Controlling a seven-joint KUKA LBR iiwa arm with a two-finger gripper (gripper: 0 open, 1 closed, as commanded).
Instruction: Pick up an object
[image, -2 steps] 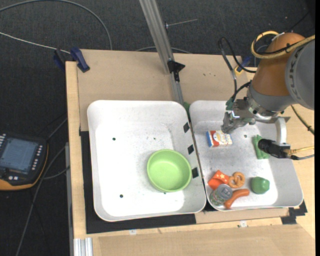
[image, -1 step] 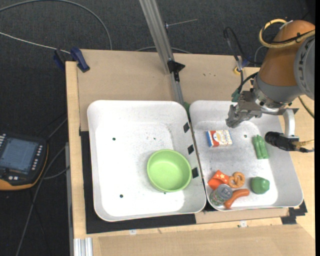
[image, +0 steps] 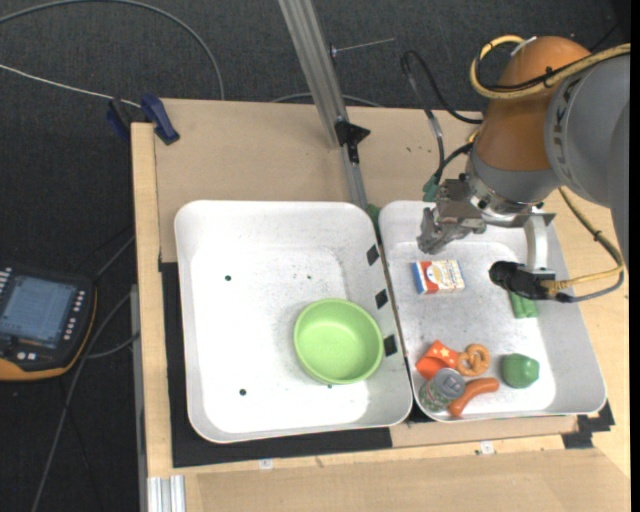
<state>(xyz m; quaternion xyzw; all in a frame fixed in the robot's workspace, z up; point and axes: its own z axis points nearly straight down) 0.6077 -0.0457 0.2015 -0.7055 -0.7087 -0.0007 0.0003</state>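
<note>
The claw (image: 432, 240) hangs just above the little box (image: 439, 276) in the right bin (image: 575, 340), likely so it can drop onto it. Whether it is spread or pressed together, I cannot tell.

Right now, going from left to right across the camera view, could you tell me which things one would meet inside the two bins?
Green bowl → small carton → pretzel → green fruit.

Looking like a robotics lab: teach pendant (image: 38, 322) lying on dark carpet, cables trailing, plywood bench (image: 250, 140) holding white bins (image: 200, 240).
</note>
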